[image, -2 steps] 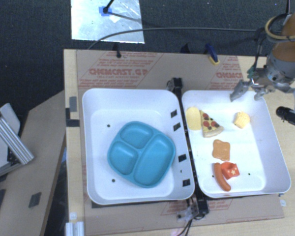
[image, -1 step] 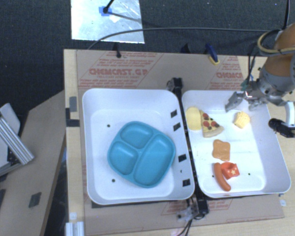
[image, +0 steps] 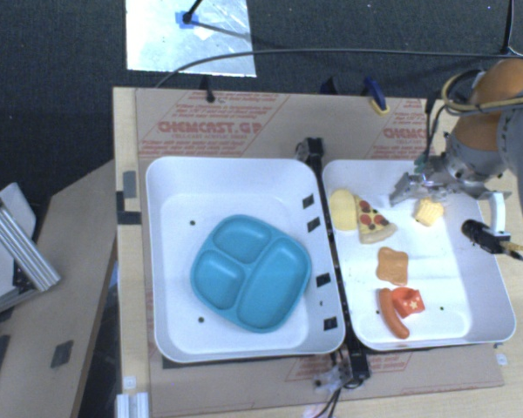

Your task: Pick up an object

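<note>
Found the gripper (image: 418, 196) low over the far end of the right bin (image: 499, 296), at the tip of the grey arm (image: 497, 103) reaching in from the right. Saw its 2 fingers spread apart, with nothing caught between them.

Noted a small yellow block (image: 429, 212) on the bin floor just in front of the gripper, toward the camera, close to the finger nearer the arm. Could not tell whether touching or just apart.

Spotted a pizza slice (image: 373, 222) to the left of the gripper and slightly nearer the camera. Saw a pale yellow lump (image: 343, 210) against that slice's left edge, further left of the gripper, by the bin's left wall.

Picked out an orange bread-like piece (image: 392, 266) well in front of the gripper, a little to its left. Beyond that, nearer the camera again, made out a red piece (image: 408, 301) resting against a sausage (image: 395, 318), both well apart from the gripper.

Far to the left of the gripper, saw the left bin (image: 179, 190) with 1 blue divided plate (image: 251, 271) lying flat, 3 compartments in all. Noted brown cardboard (image: 244, 124) under both bins.
</note>
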### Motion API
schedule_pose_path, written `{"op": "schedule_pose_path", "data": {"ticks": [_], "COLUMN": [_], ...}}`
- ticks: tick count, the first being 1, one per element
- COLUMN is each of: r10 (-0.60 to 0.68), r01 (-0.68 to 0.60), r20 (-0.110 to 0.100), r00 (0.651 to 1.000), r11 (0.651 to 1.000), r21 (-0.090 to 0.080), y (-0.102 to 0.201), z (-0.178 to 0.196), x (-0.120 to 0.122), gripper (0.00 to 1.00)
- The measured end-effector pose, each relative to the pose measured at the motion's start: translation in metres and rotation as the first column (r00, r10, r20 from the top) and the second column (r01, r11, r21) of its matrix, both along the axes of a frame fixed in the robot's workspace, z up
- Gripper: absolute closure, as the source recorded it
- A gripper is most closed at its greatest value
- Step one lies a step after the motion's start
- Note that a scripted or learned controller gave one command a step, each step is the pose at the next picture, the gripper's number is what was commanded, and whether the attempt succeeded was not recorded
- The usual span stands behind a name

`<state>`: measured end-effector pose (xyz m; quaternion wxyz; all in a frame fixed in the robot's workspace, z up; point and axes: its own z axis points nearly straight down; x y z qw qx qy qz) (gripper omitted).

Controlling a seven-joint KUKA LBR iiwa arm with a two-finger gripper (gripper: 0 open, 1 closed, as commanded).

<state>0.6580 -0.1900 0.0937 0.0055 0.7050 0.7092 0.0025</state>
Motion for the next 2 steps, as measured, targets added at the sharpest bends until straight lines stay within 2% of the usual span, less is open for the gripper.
{"op": "schedule_pose_path", "data": {"ticks": [1, 2], "r10": [0.003, 0.000], "r01": [-0.003, 0.000], "r20": [0.010, -0.004], "r00": [1.000, 1.000], "r11": [1.000, 1.000], "r21": [-0.005, 0.002], "y": [-0.001, 0.003], "z": [0.015, 0.079], "x": [0.003, 0.010], "gripper": [1.00, 1.00]}}
